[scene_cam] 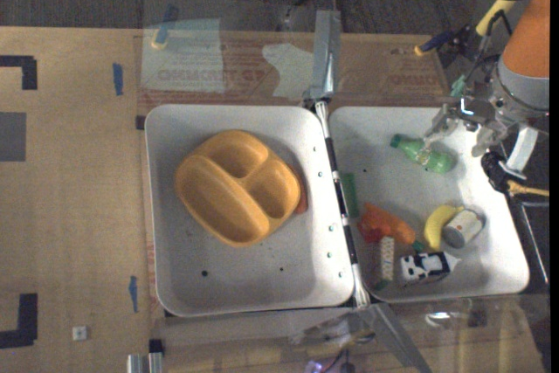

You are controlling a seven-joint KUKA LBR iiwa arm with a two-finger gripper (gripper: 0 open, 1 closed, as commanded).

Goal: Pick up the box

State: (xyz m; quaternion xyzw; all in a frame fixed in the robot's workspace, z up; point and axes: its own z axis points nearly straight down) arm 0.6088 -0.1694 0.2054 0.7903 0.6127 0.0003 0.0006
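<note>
Box (425,266) at near rim, banana (438,224) and can (462,228) beside, end effector (434,134) grip unclear

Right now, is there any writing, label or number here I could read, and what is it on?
Nothing reads clearly.
Cardboard sheet behind the bins: large printed lettering, upside down and blurred.
Black-and-white box in the right bin: patterned print, too small to read.

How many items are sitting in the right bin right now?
7: green bottle at the back, green stick, orange toy, banana, can, wafer, box. Others may be hidden.
</note>
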